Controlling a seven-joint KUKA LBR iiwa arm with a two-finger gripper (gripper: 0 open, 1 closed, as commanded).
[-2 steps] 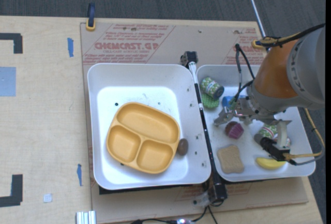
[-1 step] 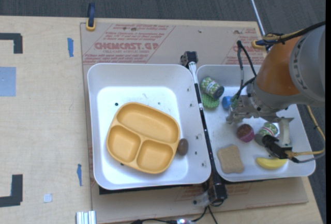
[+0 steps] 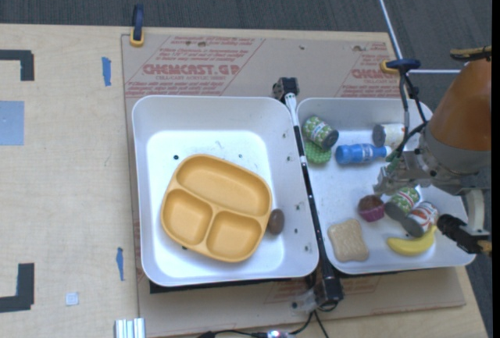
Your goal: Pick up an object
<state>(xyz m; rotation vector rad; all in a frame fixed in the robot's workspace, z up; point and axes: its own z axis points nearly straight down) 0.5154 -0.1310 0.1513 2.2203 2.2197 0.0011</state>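
Arm position: we find the arm (image 3: 467, 114) reaching in from the right and standing low over the right bin (image 3: 344, 112), its wrist above the cluster of small objects at that bin's right side.
Gripper: we place the gripper (image 3: 402, 186) down among the clutter; its metal parts merge with the items beneath, and we cannot tell how it is set or whether it has hold of anything.
Candidate objects: the maroon cup (image 3: 371, 208) lies just left of the gripper, a red-and-white can (image 3: 423, 213) just below it, the banana (image 3: 412, 243) near the bin's lower edge, the bread slice (image 3: 348, 240) further left.
Other right-bin items: the blue bottle (image 3: 362, 152) and the green can (image 3: 319, 130) lie well apart from the gripper, toward the bin's upper left.
Left bin: the left bin (image 3: 152, 122) bears a yellow divided tray (image 3: 216, 207) with a small brown object (image 3: 276, 221) touching its right edge.
Step in hand: we judge this the descent or grasp attempt; nothing is seen lifted.
Next move: we judge it calls for a firm closure on one item, then a straight lift clear of its neighbours.
Risk: the objects crowd together, so a grasp may slip or nudge a neighbour.
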